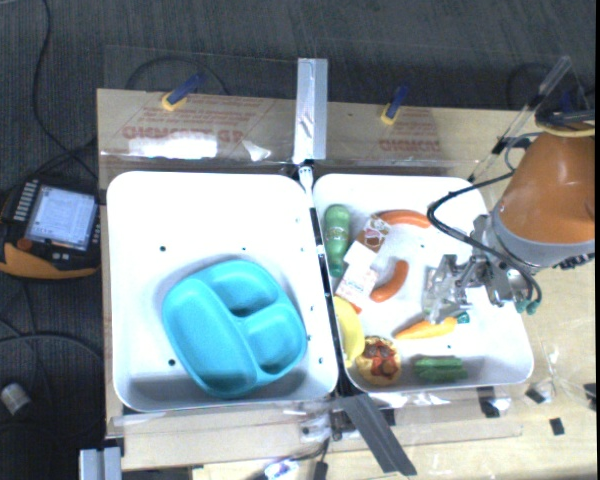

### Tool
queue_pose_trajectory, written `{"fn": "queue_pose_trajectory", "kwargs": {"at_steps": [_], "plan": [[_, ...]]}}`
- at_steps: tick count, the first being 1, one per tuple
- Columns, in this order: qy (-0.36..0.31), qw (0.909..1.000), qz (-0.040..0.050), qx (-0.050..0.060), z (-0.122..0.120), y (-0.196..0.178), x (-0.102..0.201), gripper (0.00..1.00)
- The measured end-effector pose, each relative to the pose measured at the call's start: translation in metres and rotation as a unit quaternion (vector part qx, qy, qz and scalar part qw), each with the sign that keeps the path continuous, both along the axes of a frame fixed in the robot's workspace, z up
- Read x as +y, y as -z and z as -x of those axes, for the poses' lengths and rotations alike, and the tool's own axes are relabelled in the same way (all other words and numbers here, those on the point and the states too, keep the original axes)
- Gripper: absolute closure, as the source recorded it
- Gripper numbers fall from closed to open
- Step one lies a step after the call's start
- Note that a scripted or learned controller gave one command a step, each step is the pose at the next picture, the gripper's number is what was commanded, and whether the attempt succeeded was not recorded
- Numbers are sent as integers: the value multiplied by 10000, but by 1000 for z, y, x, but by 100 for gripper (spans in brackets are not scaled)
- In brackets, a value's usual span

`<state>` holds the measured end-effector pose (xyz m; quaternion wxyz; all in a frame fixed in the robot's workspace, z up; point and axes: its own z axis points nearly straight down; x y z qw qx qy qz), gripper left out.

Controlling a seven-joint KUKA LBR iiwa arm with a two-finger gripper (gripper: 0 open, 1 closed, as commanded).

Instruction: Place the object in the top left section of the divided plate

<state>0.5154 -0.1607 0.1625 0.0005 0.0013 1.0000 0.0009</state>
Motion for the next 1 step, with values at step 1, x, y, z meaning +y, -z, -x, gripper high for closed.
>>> {"fn": "queue_pose_trajectory", "kwargs": {"at_steps": [1], "plan": [[-163, 9998, 6, -92, 18, 56, -9, 100]]}}
